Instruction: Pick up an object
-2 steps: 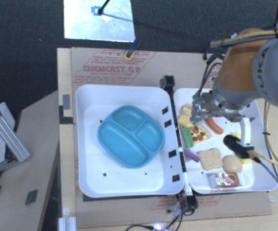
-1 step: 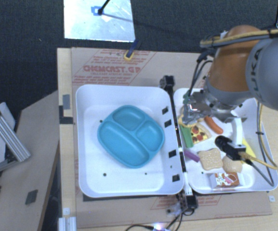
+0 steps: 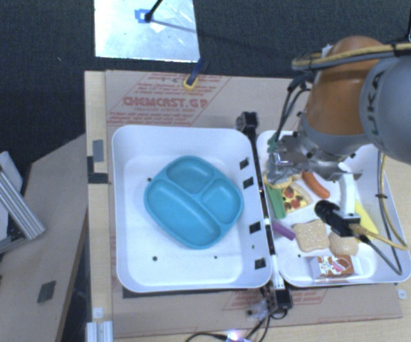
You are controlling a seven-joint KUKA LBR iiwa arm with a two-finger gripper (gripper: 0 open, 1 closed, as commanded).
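Observation:
The right bin [image 3: 394,258] holds several toy foods. A pizza slice [image 3: 295,197] lies beside a green piece [image 3: 275,199], and an orange-red sausage [image 3: 317,184] lies just right of them. Nearer the front are a slice of bread [image 3: 310,236], a tan round piece [image 3: 343,246], a small purple piece [image 3: 284,229] and a printed red-and-white packet [image 3: 335,266]. My gripper [image 3: 279,164] hangs low over the back left part of this bin, just above the pizza slice and green piece. The wrist hides what lies under it.
The left bin [image 3: 130,191] bears a blue divided plate [image 3: 193,201] in its middle. A black divider with clips [image 3: 256,191] runs between the bins. A yellow flat piece [image 3: 366,218] lies at the right bin's right side. Cardboard lies under both bins.

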